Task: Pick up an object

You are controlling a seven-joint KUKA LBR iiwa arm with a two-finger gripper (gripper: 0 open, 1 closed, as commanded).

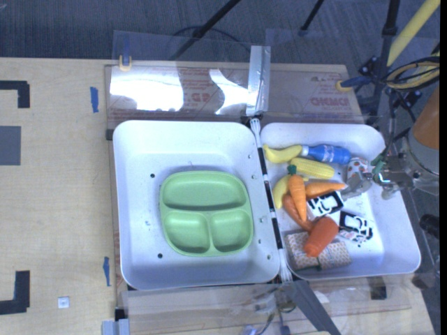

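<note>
Over the right bin (401, 246), the hand (357, 180), its opening impossible to tell, could slip off the crowded carrots (299, 195).

You see two white bins: the left bin (133, 208) holds a pale green divided tray (206, 211). In the right bin (398, 222) you find yellow bananas (311, 167), orange carrots (299, 197), a blue bottle (328, 153) with a white cap, and black-and-white patterned pieces (355, 227). A beige speckled sponge (318, 255) lies under a red-orange vegetable (321, 234). Your bench (56, 187) is light wood with blue tape marks.
</note>
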